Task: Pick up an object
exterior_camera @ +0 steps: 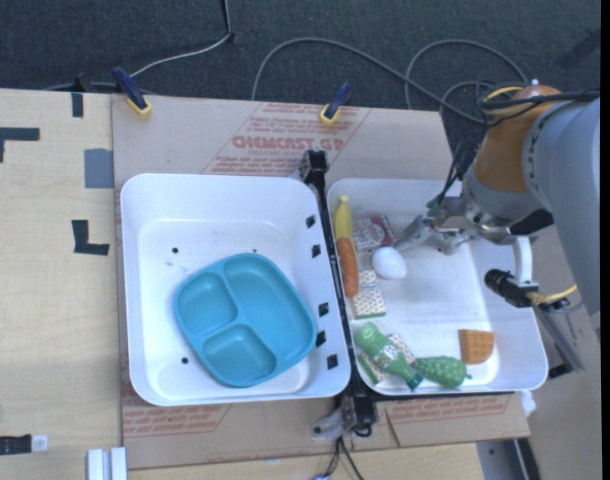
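My gripper (422,232) hangs over the upper middle of the right bin (515,373), open with nothing between its fingers. A white egg (389,263) lies just left of and below it, apart from the fingertips. Along the bin's left wall lie a yellow banana-like piece (342,218) and an orange carrot (350,266). A patterned wafer (369,301) sits below the egg. Green leafy toys (385,351) and a green pickle (441,370) lie along the front. An orange cracker (476,346) rests at the front right.
The left bin (145,208) bears a blue divided plate (243,318). A black divider with clips (321,268) runs between the bins. The grey arm with its orange band (505,148) comes in from the right. Cables trail across the dark floor behind.
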`<action>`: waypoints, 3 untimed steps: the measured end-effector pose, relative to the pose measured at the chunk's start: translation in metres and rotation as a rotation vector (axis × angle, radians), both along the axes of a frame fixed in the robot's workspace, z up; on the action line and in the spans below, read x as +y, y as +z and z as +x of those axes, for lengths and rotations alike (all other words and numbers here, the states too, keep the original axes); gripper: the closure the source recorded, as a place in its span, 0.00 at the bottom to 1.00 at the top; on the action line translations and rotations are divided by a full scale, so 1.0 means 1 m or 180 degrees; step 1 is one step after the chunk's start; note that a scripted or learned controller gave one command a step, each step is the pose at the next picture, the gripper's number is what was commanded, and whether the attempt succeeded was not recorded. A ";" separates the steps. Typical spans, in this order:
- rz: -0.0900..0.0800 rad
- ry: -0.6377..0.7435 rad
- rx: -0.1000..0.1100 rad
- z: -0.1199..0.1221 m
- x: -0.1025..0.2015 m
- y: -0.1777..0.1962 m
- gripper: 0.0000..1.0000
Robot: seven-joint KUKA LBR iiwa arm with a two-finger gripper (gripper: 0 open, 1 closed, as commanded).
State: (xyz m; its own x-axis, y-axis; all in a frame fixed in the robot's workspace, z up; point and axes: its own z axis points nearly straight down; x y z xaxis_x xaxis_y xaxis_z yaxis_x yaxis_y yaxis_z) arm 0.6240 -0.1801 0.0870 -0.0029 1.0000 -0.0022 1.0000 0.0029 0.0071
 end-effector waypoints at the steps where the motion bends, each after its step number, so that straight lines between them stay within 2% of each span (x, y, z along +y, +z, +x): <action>1: -0.0002 -0.0014 0.0021 -0.110 -0.017 0.000 0.00; 2: 0.0006 -0.0004 0.0023 -0.043 -0.007 0.007 0.00; 3: 0.0003 -0.0002 0.0018 0.038 0.009 0.048 0.00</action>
